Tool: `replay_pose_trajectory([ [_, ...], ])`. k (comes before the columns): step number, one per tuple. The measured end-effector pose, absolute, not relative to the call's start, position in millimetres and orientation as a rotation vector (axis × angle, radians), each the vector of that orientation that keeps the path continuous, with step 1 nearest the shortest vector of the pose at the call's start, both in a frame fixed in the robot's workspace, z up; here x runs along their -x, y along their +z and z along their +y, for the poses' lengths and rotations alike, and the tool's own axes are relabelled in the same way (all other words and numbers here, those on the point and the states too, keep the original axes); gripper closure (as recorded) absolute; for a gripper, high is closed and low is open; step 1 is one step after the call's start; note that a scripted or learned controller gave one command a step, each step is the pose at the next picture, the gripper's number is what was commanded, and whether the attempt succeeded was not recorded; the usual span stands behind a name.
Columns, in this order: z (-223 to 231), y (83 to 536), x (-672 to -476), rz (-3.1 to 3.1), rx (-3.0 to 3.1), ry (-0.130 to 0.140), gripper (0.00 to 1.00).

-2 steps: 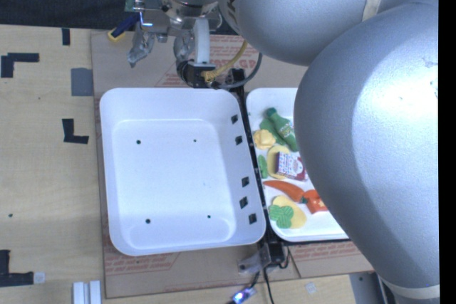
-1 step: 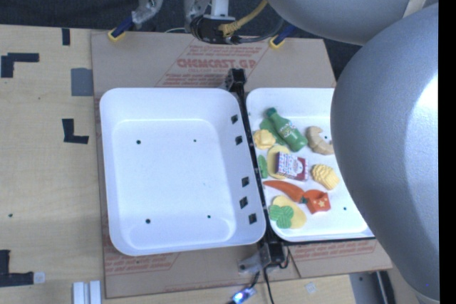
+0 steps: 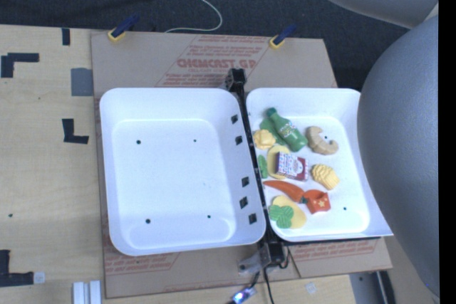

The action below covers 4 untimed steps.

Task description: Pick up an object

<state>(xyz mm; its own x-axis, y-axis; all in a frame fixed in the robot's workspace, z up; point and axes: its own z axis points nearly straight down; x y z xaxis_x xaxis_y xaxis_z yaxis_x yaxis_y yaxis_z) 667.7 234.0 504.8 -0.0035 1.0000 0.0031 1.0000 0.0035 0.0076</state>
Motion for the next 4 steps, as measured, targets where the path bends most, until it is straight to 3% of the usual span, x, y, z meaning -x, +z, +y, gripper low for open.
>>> replay_pose_trajectory([
  [1, 233, 301, -665.7, 2.228, -2.226, -0.027, 1.0],
  [2, 234, 386, -668.5, 2.223, -2.217, 0.009, 1.0],
  [3, 234, 485, -667.9, 2.222, -2.215, 0.015, 1.0],
  [4, 234, 540, -619.0, 2.225, -2.215, 0.011, 1.0],
])
